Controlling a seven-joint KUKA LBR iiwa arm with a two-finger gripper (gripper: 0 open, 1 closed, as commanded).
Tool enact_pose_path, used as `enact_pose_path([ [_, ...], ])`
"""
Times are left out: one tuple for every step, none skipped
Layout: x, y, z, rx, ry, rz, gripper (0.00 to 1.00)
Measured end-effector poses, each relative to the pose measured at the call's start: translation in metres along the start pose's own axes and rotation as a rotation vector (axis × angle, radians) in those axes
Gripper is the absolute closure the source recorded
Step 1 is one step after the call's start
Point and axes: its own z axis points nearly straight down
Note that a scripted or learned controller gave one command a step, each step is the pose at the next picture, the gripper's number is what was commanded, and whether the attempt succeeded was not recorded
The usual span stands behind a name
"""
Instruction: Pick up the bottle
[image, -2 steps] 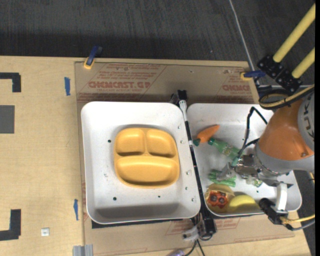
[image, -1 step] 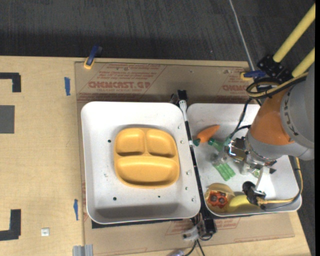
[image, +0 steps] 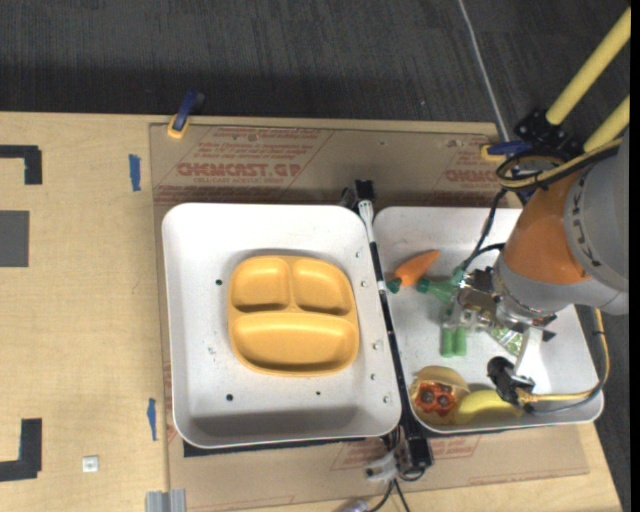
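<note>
The bottle (image: 454, 338) is a small green one that lies in the right bin (image: 570, 345), near its middle, with its upper end hidden under the gripper. My gripper (image: 476, 312) hangs low over the bin, directly above and touching or nearly touching the bottle's top end. The grey arm with its orange band (image: 545, 245) reaches in from the right and covers the bin's upper right part.
An orange carrot (image: 414, 266) lies up-left of the gripper, with a teal-green piece (image: 436, 288) beside it. A banana (image: 488, 404) and a round yellow-red toy (image: 437, 392) sit at the bin's front edge. The left bin (image: 195, 300) bears a yellow divided plate (image: 293, 311).
</note>
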Motion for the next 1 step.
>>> enact_pose_path([
  [-0.0007,-0.0014,0.0018,0.004,-0.002,0.0,0.0],
])
